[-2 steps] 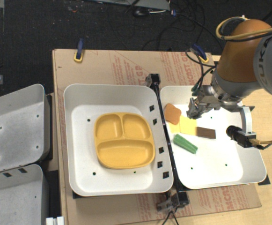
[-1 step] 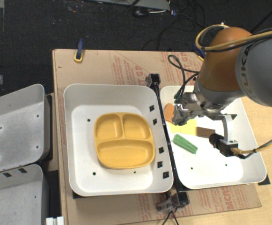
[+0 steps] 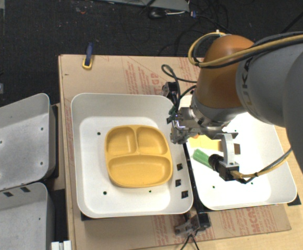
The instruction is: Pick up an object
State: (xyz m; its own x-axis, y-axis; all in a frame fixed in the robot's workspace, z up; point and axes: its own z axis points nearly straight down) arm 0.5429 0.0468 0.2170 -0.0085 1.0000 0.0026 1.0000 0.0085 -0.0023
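Note:
A yellow divided plate (image 3: 138, 156) lies flat in the middle of the left white bin (image 3: 81, 139). In the right white bin (image 3: 258, 189), near its left wall, lies a green stick-shaped object (image 3: 202, 157) with a dark end, and a pale yellow item (image 3: 202, 141) peeks out just behind it. My gripper (image 3: 185, 132) hangs under the orange wrist over the wall between the two bins, just above and left of the green object. The arm's bulk hides the bin's far half and the gripper's tip.
The bins sit on a brown board (image 3: 125, 72). A small blue and yellow clamp (image 3: 88, 57) lies at its far left corner. Grey metal trays (image 3: 15, 139) stand off the bench to the left. Cables (image 3: 255, 173) trail across the right bin.

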